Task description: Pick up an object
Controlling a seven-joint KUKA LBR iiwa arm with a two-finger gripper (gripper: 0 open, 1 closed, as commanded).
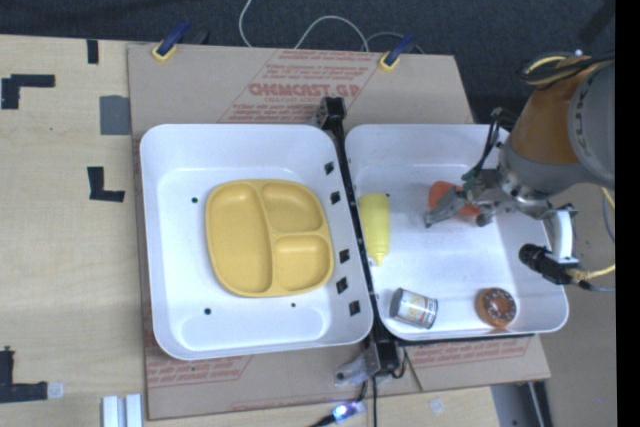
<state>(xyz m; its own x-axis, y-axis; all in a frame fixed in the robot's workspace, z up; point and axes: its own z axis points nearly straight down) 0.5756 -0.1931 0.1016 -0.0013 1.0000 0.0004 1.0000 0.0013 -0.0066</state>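
At the near edge of the right bin (455, 147) lay a small silver can (413, 308) on its side, and to its right, in the near right corner, sat a brown ring-shaped doughnut (496, 306). The two were near each other but apart. Farther in, a yellow banana-like piece (375, 226) lay lengthwise just beside the divider between the bins. In the left bin (170, 150), a yellow divided plate (268, 237) with three compartments rested near the middle of the floor. Farther back in the right bin, the gripper (447, 208) reached in from the right, low over the bin floor, with an orange-red object (441, 193) right at its fingertips; whether the object was actually clasped between them could not be told, nor how wide the gripper stood. Behind it the grey arm (560, 145) with its orange band rose at the right. Beyond the bins lay a cardboard sheet (300, 85) with two blue-and-yellow clamps at its far edge.
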